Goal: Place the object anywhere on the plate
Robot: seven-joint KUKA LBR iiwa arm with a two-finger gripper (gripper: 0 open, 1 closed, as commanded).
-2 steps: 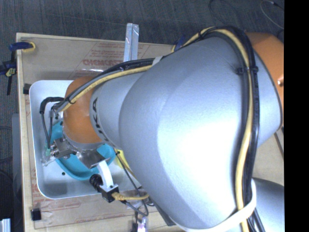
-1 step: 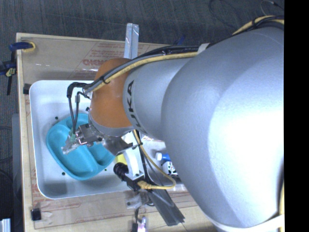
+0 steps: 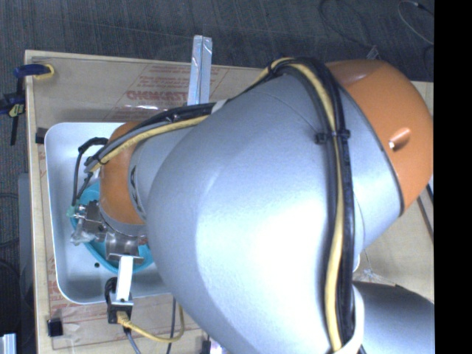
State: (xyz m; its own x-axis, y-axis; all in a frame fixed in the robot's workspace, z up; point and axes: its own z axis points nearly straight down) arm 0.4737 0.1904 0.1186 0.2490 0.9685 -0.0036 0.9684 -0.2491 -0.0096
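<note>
Arm (image 3: 273, 212): looms across both bins, wrist down in the left bin (image 3: 59, 198).
Plate (image 3: 92, 198): teal rim peeking out beneath the wrist.
Gripper (image 3: 88, 223): low over the plate; opening and grasp cannot be told.
Object: hidden, so its place and direction cannot be told.

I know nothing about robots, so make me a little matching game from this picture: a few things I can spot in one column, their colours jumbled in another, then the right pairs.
Things:
1. plate
2. bin
3. band above the wrist
4. clamp at the bench's far left corner

Colours:
A. orange
B. white
C. blue
D. teal

Pairs: 1-D, 2-B, 3-A, 4-C

The plate lies in the left bin, mostly hidden under the arm.
</note>
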